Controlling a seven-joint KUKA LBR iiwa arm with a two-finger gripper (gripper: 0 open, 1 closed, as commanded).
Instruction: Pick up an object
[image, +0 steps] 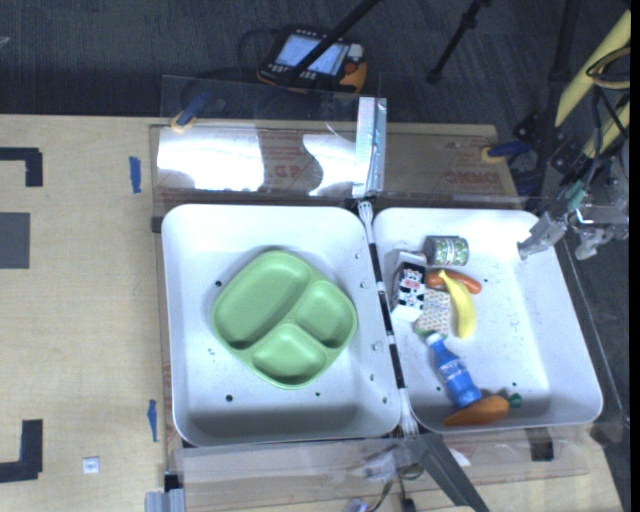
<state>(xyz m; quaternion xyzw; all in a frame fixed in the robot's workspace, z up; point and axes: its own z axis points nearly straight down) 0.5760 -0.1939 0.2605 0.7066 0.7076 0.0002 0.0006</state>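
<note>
Bench, two bins | left bin (190, 240): green tray (285, 316); gripper (540, 238) over right bin's rim, finger state unclear

The gripper (537, 240) sat at the right edge of the frame, a little above mid-height — a pale metal piece that pointed down and to the left. Behind it, toward the frame's right border, a cluster of grey wrist hardware and cabling showed, partly cut off. Nothing lay between its tips — it was too small and blurred to read more.
</note>
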